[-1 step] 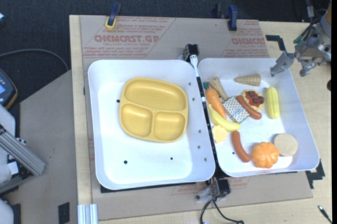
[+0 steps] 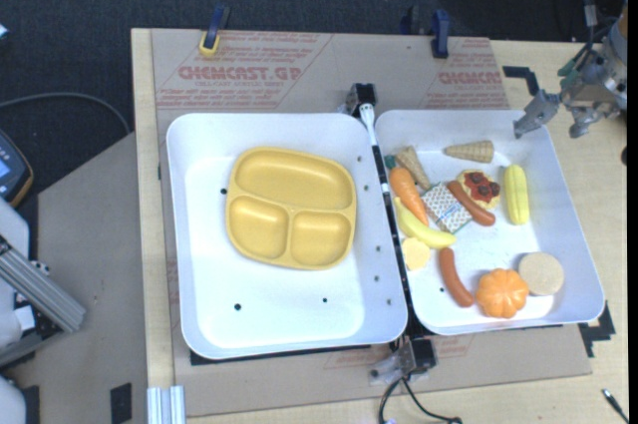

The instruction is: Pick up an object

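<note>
A pale bench (image 2: 299, 63) covered with printed brown board stands on dark carpet, and two shallow white bins sit side by side on it. The left bin (image 2: 199, 312) carries a yellow divided plate (image 2: 291, 208) with three compartments.

The right bin (image 2: 578, 262) holds the toy food. Nearest the camera, along the bin's front edge, an orange pumpkin (image 2: 501, 293) sits touching a round tan biscuit (image 2: 541, 273) on its right. Just to the left, a red sausage (image 2: 457, 276) lies with its long axis running from the front toward the back and slightly left. A pale yellow round piece (image 2: 416, 256) rests beside the bin's left wall.

Further back, a banana (image 2: 424, 230) curves along the left side, its length running roughly front-right to back-left, and an orange carrot (image 2: 406, 194) lies above it on a similar diagonal. A small checkered packet (image 2: 445, 207) sits between them and a hot dog (image 2: 472, 204) that slants from back-left to front-right. A small pizza slice (image 2: 480, 184) is touching the hot dog's far side. An ear of yellow corn (image 2: 515, 194) lies to the right, its long axis pointing nearly straight front to back. Farthest back, an ice cream cone (image 2: 470, 151) lies on its side, tip pointing left.

The gripper (image 2: 558, 113) hangs over the bin's far right corner with its fingers spread apart and nothing between them, well apart from the food.
</note>
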`<state>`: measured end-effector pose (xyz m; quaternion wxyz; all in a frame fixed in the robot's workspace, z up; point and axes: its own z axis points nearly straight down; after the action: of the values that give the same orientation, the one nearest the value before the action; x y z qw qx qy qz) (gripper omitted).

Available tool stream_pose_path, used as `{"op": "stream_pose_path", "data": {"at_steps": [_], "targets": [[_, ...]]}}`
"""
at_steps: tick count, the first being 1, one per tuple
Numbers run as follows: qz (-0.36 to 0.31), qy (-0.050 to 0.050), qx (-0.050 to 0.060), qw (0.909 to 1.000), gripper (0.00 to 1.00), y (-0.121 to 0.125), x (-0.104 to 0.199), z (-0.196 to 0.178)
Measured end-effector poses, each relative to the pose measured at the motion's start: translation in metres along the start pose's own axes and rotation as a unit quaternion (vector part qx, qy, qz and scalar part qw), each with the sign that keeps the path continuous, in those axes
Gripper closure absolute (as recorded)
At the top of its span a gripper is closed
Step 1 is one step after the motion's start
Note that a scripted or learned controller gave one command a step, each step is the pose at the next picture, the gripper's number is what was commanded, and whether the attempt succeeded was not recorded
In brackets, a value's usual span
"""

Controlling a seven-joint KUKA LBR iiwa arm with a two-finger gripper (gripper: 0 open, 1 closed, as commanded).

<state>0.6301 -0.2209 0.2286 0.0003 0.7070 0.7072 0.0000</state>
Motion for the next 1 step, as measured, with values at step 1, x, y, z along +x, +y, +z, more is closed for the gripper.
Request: {"op": "stream_pose_path", "data": {"at_steps": [1], "targets": [[-0.001, 0.001, 0.004, 1.0, 0.0, 0.0005, 0.005, 0.0633]]}}
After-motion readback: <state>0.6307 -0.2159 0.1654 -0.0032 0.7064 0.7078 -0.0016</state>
